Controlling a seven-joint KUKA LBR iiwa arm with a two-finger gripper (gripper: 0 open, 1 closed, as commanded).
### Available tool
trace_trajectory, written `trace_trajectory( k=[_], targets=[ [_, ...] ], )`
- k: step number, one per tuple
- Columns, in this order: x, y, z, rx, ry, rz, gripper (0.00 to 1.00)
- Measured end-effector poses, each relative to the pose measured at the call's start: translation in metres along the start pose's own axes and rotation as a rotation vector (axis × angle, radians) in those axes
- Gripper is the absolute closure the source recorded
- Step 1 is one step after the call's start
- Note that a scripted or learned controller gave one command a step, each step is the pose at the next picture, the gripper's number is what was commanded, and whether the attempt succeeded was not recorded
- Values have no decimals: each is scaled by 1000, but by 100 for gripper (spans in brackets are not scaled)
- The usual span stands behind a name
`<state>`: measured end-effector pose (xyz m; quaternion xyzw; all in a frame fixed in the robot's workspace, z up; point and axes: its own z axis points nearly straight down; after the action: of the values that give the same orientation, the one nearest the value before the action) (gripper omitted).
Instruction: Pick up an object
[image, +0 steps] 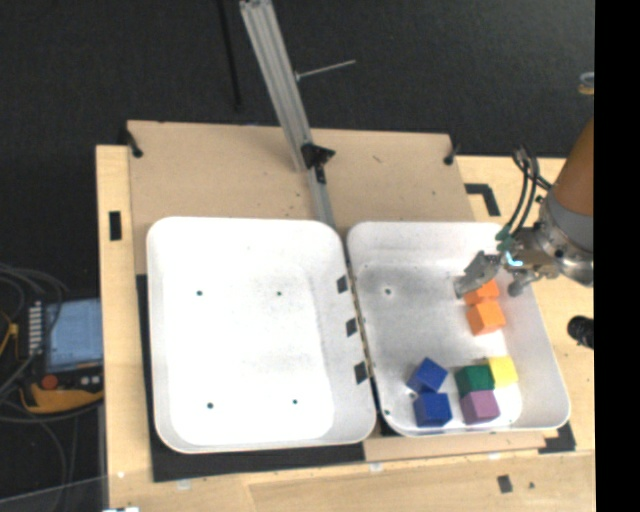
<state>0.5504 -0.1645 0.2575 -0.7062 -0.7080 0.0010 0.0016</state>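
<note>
Orange blocks (486, 308) lie in the right bin (400, 270), right of centre. We note the gripper (492, 272) directly above them, touching or just over; its finger state we cannot tell.

Two white bins (250, 232), two blue blocks (428, 375), one orange (487, 315), green (474, 379), yellow (503, 371), purple (481, 405).

wooden bench (400, 170), two white bins (250, 330) side by side

Orange blocks (486, 308), blue cubes (430, 391), and green (475, 379), yellow (503, 371) and purple (482, 405) cubes are sitting in a white bin (400, 260).
</note>
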Motion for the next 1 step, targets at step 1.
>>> trace_trajectory(
  k=[1],
  targets=[
    [0, 1, -2, -5, -1, 1, 0]
  ],
)
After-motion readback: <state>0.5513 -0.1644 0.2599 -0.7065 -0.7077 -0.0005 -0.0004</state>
